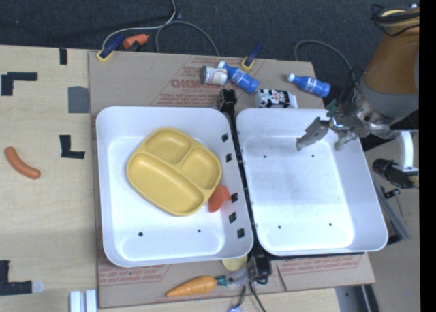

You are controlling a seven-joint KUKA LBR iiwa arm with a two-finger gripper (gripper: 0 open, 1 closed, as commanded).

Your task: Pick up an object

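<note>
A yellow divided plate (pixel 174 169) lies in the left bin (pixel 112 236). A small orange-red piece (pixel 218 199) rests against the plate's lower right edge. My gripper (pixel 323 135) hangs over the upper right part of the right bin (pixel 368 236), far from the plate. Its two fingers are spread apart with nothing between them.
Behind the bins lie a white and blue bottle (pixel 230 75), a second blue bottle (pixel 310 85) and a small black-and-white pack (pixel 276 99). A carrot (pixel 192 286) lies in front of the bins. A sausage (pixel 22 163) sits on the bench far left.
</note>
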